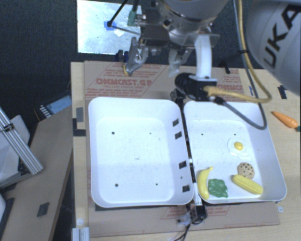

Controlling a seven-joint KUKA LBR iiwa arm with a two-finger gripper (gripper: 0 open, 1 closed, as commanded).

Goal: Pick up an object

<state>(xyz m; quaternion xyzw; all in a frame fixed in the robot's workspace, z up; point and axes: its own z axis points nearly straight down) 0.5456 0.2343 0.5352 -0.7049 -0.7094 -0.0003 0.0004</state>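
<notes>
Overhead, open claw (155,60) — nothing between its fingers.

We note the arm's (277,35) large link at upper right — a rounded pale grey shell bearing dark block letters, of which "UK" is legible. The wrist housing (188,12) is a grey drum with a lighter metallic collar beneath. The hand (155,55) has two bare-metal fingers, dull silver. A white bracket (203,59) carries a black fitting (190,87). A yellow hose (240,96) and a grey cable (244,116) lead from that fitting — both unclipped.
</notes>
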